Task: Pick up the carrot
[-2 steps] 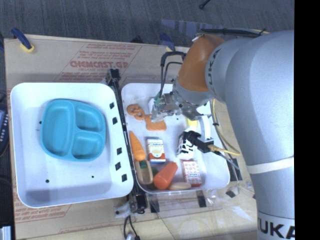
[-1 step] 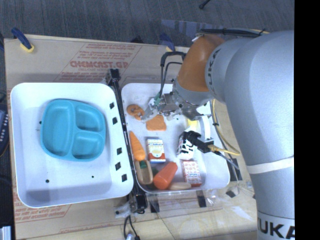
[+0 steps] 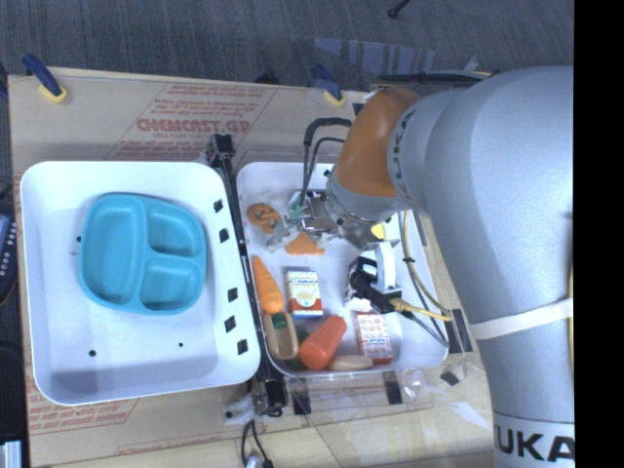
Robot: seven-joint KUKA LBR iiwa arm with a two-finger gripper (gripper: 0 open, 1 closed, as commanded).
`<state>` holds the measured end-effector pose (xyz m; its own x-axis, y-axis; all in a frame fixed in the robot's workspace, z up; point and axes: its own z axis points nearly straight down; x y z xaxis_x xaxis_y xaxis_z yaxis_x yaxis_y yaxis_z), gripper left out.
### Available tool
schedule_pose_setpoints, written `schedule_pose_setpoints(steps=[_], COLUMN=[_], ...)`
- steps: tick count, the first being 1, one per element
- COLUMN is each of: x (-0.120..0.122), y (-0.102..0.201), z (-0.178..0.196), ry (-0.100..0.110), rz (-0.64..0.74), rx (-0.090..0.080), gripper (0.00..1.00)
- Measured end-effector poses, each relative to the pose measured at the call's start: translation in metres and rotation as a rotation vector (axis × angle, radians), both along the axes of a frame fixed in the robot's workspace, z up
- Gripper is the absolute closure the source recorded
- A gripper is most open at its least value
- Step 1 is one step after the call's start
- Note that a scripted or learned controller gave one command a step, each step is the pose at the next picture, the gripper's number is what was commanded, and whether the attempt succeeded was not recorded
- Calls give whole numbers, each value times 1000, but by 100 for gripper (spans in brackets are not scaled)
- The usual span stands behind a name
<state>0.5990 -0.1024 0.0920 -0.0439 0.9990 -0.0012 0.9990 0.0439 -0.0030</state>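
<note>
The carrot [image 3: 265, 281] is a slim orange cone lying along the left wall of the right bin [image 3: 425, 351], tip pointing up the view and its stalk end toward the front. My gripper [image 3: 299, 217] hangs over the back of that bin, up and to the right of the carrot and apart from it. It sits between a small brown bagel [image 3: 260, 214] and an orange wedge [image 3: 304, 246]. The wrist covers the gripper's tips.
A small carton [image 3: 304, 292] lies just right of the carrot, with a red-orange cylinder [image 3: 323, 342] and a second carton [image 3: 373, 337] nearer the front. A brown-green piece [image 3: 283, 335] lies below the carrot. The left bin [image 3: 58, 359] holds a blue divided plate [image 3: 143, 253].
</note>
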Motion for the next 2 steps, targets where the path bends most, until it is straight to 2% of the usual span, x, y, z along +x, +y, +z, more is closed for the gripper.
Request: schedule_pose_setpoints(steps=[1,2], x=[1,1], y=[0,0], z=[10,10], ry=[1,1], rz=[4,5], rx=[0,-1], gripper=[100,0])
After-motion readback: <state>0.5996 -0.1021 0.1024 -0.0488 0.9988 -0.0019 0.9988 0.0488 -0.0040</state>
